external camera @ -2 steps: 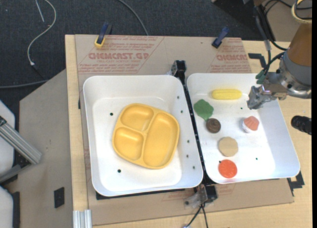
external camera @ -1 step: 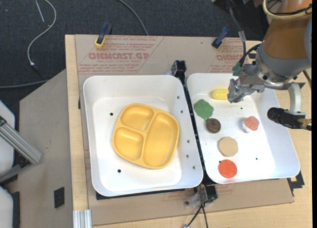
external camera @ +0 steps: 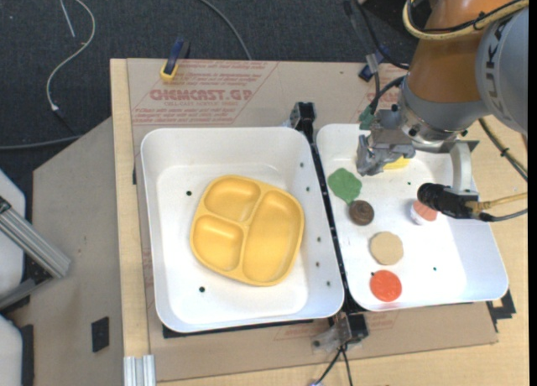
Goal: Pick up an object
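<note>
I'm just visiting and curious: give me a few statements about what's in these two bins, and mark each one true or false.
1. The yellow divided plate lies in the left bin. True.
2. The green piece lies on the yellow plate. False: it lies in the right bin.
3. The gripper is over the right bin. True.
4. The red disc lies nearest the gripper. False: it is the farthest; the green piece is nearest.
5. The tan disc lies between the brown disc and the red one. True.

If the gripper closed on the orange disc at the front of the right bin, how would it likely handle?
The orange disc lies flat and thin on the right bin, so fingers would probably struggle to get under its edge. It looks small and likely light. Tipped on edge, its round outline could let it roll, perhaps toward the tan disc.
</note>
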You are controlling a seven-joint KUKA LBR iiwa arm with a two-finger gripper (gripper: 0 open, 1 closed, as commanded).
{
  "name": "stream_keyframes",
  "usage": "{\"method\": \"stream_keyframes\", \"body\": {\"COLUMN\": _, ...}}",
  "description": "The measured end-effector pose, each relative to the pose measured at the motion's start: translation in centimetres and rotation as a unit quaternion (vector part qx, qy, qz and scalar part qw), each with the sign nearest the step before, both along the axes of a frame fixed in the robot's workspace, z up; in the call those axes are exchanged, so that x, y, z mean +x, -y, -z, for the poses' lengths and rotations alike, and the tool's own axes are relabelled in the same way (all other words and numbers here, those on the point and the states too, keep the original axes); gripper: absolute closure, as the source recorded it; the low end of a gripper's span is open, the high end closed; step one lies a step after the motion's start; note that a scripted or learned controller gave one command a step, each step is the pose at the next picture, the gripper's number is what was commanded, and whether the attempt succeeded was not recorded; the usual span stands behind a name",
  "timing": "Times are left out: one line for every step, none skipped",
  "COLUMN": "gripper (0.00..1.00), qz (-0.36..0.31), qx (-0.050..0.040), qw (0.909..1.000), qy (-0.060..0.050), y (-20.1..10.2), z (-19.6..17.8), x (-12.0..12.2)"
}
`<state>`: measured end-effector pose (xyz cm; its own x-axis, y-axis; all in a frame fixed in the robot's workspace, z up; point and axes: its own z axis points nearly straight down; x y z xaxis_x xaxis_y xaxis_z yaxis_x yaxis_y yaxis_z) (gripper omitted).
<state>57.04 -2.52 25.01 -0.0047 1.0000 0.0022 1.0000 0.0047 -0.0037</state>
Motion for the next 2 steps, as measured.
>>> {"method": "stream_keyframes", "body": {"gripper": 1.0, "qz": 0.0, "qx": -0.0003, "qw": 1.0, "qy": 0.0, "y": -4.6, "z": 1.6, "x": 1.1}}
{"method": "stream_keyframes", "body": {"gripper": 1.0, "qz": -0.001, "qx": 0.0, "qw": 1.0, "qy": 0.003, "y": -10.1, "z": 0.9, "x": 2.6}}
